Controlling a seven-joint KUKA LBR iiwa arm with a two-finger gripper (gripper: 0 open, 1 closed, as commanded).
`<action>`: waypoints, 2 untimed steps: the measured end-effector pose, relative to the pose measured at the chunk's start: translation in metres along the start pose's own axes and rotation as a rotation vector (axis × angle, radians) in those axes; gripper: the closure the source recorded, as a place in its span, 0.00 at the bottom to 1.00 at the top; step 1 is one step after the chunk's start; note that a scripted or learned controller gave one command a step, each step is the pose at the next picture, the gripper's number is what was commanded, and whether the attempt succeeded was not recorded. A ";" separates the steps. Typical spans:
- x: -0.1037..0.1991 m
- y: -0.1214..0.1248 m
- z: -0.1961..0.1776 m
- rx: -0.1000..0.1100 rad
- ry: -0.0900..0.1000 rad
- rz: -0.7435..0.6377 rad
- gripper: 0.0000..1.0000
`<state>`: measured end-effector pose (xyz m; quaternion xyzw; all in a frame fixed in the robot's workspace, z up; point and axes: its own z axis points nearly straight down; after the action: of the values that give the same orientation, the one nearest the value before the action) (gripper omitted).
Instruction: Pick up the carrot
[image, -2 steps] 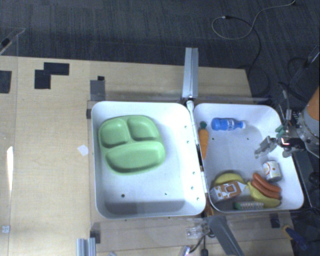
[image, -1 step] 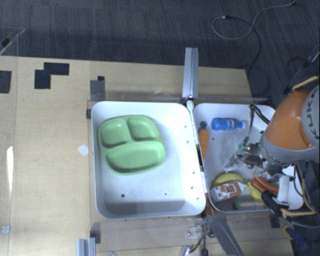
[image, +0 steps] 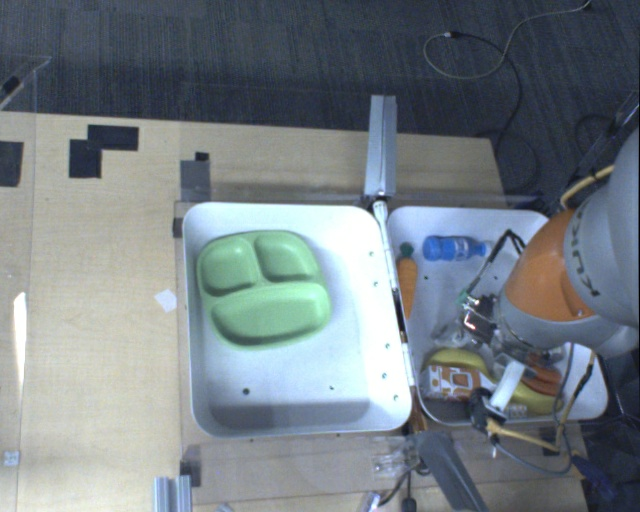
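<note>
As I look down on the table (image: 90, 330), I count two white bins: the left bin (image: 290, 400) holds one green divided plate (image: 264, 286), and the right bin (image: 440, 225) holds the rest. One carrot (image: 407, 283) lies lengthwise against the right bin's left wall, green top pointing away from the camera. One blue water bottle (image: 452, 247) lies just beyond it, near the far wall. One banana (image: 468, 365) and one small printed carton (image: 451, 381) sit at the near end. My hand (image: 487, 322) hangs over the bin's middle, apart from the carrot; whether it is released or clenched I cannot tell.
</note>
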<state>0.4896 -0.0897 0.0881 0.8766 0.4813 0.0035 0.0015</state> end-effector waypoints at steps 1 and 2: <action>0.002 0.002 -0.009 -0.005 0.002 0.000 1.00; 0.059 -0.035 -0.094 0.008 -0.007 0.110 1.00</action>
<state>0.4912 -0.0213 0.1818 0.9017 0.4324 -0.0014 -0.0005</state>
